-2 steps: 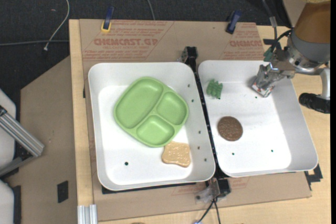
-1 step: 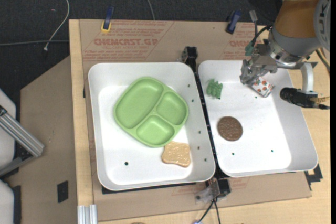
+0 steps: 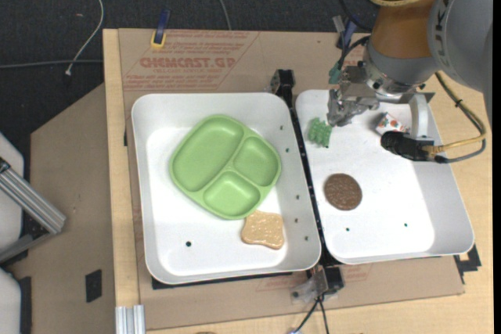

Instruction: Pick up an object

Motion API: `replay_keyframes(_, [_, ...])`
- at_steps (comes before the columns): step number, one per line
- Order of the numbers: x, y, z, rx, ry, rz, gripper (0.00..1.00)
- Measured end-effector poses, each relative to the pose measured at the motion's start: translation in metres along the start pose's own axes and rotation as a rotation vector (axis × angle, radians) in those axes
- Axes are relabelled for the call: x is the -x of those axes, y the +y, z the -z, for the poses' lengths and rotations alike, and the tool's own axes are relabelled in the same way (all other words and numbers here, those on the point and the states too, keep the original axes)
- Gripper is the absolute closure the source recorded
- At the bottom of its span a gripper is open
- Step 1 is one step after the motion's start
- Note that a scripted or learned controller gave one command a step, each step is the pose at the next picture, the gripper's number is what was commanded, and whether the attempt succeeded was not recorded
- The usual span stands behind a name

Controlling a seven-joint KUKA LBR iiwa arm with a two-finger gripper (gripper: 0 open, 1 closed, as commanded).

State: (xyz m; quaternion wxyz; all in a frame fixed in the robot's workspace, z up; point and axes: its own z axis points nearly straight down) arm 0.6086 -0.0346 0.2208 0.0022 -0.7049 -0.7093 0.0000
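A small green lumpy object (image 3: 319, 131) lies near the left wall of the right bin (image 3: 438, 215). My gripper (image 3: 340, 116) hangs just right of and above it, fingers pointing down, close to it. I cannot make out anything between the fingers. A round brown cookie-like disc (image 3: 343, 191) lies in the middle of the right bin. A small white and red item (image 3: 389, 122) sits near the back of that bin, beside the arm.
The left bin (image 3: 149, 168) holds a green three-compartment plate (image 3: 225, 166) and a tan toast-shaped piece (image 3: 263, 230) near its front. The bins stand on a cardboard sheet (image 3: 196, 51). Cables run over the dark floor behind.
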Motion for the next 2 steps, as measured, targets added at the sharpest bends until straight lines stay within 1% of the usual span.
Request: replay_keyframes(2, [-0.111,-0.006,-0.004,0.001,0.0,0.0,1.0])
